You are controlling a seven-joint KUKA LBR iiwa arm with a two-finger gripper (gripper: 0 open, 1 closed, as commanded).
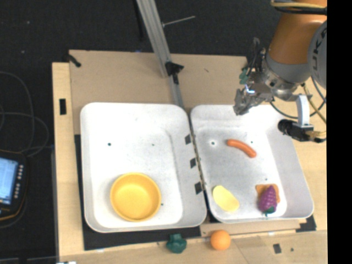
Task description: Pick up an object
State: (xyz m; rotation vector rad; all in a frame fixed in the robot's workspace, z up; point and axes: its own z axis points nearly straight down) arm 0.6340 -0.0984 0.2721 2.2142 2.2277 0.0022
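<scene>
I see my hand [242, 106] over the right bin's [286, 164] far edge, beyond the sausage [241, 147]; grip unclear

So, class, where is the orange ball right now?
In the camera view, the orange ball sits on the bench outside both bins, just below the right bin's front rim, beside a small green object to its left.

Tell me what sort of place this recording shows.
Probably a robotics lab grasping bench: a grey-and-orange arm above two white bins, toy food such as a sausage, and a control pendant beside it.
</scene>
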